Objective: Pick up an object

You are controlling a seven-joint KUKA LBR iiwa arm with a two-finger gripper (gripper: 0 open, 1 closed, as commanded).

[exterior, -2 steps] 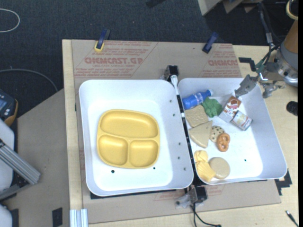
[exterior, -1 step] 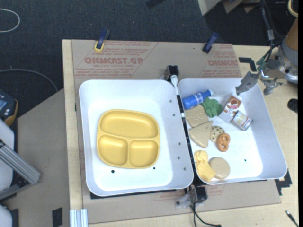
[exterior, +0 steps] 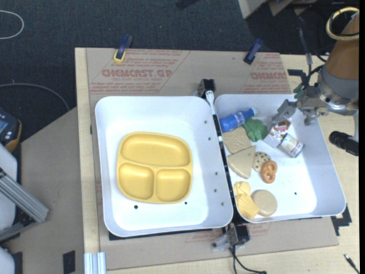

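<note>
My gripper [exterior: 296, 112] hangs over the back of the right bin [exterior: 319, 181], its fingers spread open with nothing between them. Just in front of it lies a small red-and-white can [exterior: 287, 140] on its side. To the left are a green lumpy toy [exterior: 256, 129] and a blue bottle [exterior: 236, 120]. Further forward lie two tan bread slices [exterior: 240, 161], a spotted cookie [exterior: 261, 159], a brown pretzel [exterior: 268, 172], a yellow piece [exterior: 243, 199] and a round tan disc [exterior: 264, 201].
The left bin [exterior: 108, 153] holds a yellow divided plate [exterior: 154, 166]. A black hinge strip [exterior: 219, 153] runs between the bins. The arm's grey body [exterior: 342, 79] stands at the right edge. Bare floor shows at the right bin's front right.
</note>
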